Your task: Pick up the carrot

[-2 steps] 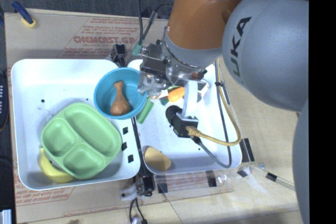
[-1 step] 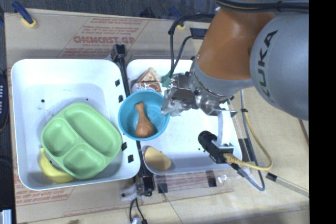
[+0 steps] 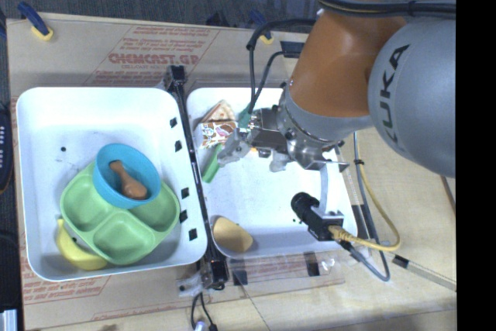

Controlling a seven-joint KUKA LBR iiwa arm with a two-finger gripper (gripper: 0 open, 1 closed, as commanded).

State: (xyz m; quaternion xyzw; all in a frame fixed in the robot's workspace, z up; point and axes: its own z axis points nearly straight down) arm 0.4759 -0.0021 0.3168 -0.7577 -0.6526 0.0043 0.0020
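The hand (image 3: 232, 147) hovers in the right bin (image 3: 271, 205); its grip cannot be told.

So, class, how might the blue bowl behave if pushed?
The blue bowl looks like rigid plastic, probably light. Perched on the green plate, it would likely slide or tip, rattling the brown piece inside.

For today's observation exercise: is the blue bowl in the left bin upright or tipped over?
Upright. The blue bowl has its opening facing up, sits on the green divided plate, and holds a small brown object inside.
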